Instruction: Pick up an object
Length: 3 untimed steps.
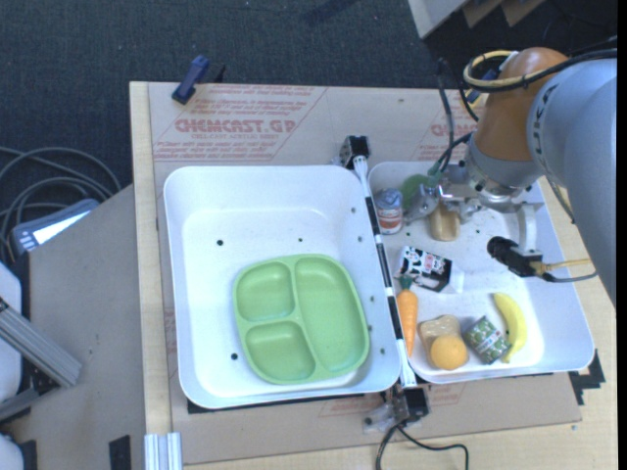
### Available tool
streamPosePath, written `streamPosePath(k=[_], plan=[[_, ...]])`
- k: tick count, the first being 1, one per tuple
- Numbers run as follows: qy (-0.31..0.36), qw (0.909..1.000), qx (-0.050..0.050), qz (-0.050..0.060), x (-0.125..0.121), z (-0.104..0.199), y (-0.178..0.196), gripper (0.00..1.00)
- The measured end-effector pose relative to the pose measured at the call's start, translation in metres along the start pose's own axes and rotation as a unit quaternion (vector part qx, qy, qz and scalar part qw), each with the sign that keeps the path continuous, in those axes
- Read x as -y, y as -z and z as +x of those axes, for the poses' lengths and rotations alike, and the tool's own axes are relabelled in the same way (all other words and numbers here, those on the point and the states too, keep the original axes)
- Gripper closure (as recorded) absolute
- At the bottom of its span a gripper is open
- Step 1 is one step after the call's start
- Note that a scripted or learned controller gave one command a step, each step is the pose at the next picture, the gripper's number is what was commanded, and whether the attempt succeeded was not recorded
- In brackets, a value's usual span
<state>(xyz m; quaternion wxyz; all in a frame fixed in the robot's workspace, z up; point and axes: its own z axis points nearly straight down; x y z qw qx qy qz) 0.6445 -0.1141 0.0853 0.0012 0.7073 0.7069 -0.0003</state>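
At upper right of the frame, the hand point(446, 207) low in the right bin point(568, 333) over a tan object point(445, 225) (grip unclear), banana point(511, 323) lower right, green tray point(298, 317) left.

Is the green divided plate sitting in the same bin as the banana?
No, the green plate lies in the left bin, the banana in the right bin.
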Motion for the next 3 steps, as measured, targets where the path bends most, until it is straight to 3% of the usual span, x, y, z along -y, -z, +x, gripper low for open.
streamPosePath(k=[1,2,3], plan=[[0.000,1.0000,0.000,0.000,0.001,-0.022,-0.001,0.00],[0.000,1.0000,0.000,-0.002,0.001,-0.021,0.010,1.00],[0.001,1.0000,-0.002,0.000,0.042,0.054,0.100,1.00]])
